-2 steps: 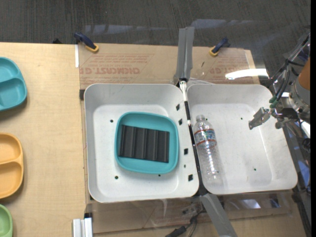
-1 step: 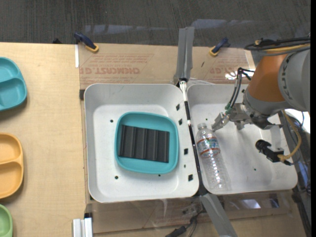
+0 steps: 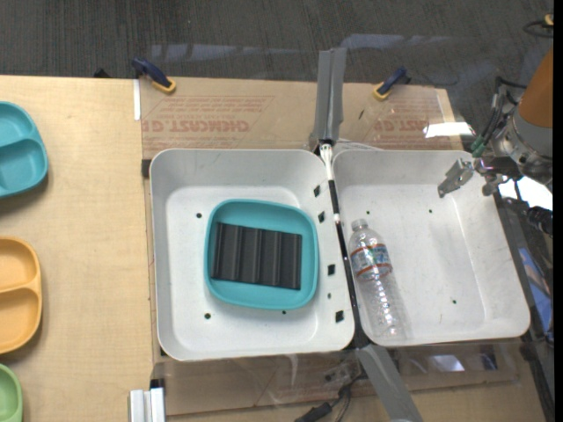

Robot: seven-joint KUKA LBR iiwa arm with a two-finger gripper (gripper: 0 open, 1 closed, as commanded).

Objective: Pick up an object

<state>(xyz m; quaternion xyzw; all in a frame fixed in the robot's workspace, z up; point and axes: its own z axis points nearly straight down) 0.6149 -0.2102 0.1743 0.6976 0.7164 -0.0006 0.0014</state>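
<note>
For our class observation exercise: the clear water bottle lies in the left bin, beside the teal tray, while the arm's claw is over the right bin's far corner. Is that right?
Not quite. The camera view shows the water bottle lying in the right bin, against its left wall. The teal tray sits alone in the left bin. The claw is over the right bin's far corner, as stated.

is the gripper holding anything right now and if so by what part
Nothing is held. The gripper hangs over the right bin's far right corner, nothing between its fingers; the bottle lies apart by the left wall.

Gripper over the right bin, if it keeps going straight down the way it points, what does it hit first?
Probably the bare floor of the right bin near its far right corner. The gripper is well away from the bottle, though depth is hard to judge.
</note>
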